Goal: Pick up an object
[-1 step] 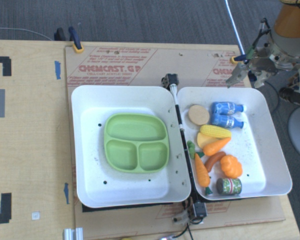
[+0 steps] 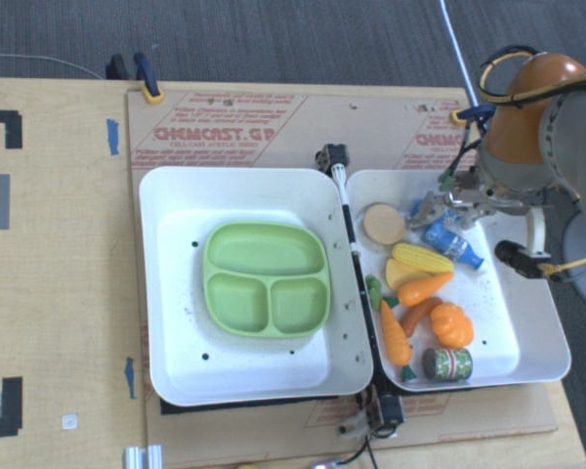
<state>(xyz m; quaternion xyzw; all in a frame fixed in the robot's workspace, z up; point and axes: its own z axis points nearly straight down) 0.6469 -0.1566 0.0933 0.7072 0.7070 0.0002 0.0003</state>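
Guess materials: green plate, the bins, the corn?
Green plate: looks like matte moulded plastic, with one even colour and soft rounded dividers. Bins: probably thin glossy plastic, white with rolled rims and a faint sheen. Corn: likely toy plastic, uniformly yellow and smooth, though rubber can't be ruled out.

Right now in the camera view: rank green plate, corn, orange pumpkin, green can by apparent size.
1. green plate, by far the largest
2. corn
3. orange pumpkin
4. green can
Pumpkin and can look close in size, so that order is unsure.
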